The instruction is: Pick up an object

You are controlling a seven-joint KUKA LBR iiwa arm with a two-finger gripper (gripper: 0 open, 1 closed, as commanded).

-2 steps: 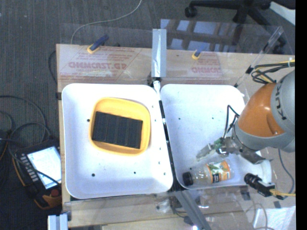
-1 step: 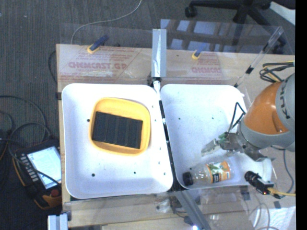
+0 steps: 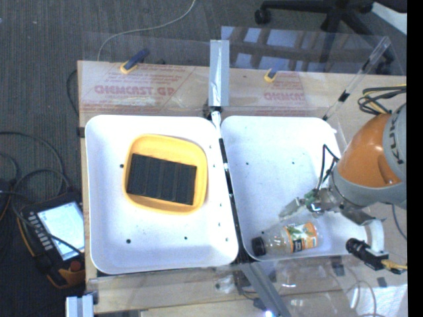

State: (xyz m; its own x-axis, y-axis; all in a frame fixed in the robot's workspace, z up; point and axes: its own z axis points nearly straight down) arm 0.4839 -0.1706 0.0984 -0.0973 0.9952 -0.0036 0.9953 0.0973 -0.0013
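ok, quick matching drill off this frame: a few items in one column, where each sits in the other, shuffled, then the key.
Items:
1. yellow dish
2. plastic bottle
3. black slab
4. pincer

Places:
A. lying on its side at the right bin's near edge
B. inside the yellow dish
C. in the left bin
D. over the right bin, just above the bottle

Pairs: 1-C, 2-A, 3-B, 4-D

Faint red lettering on the clear sheet behind the left bin reads roughly "CHEMCAST GP"; the bottle's label is unreadable.
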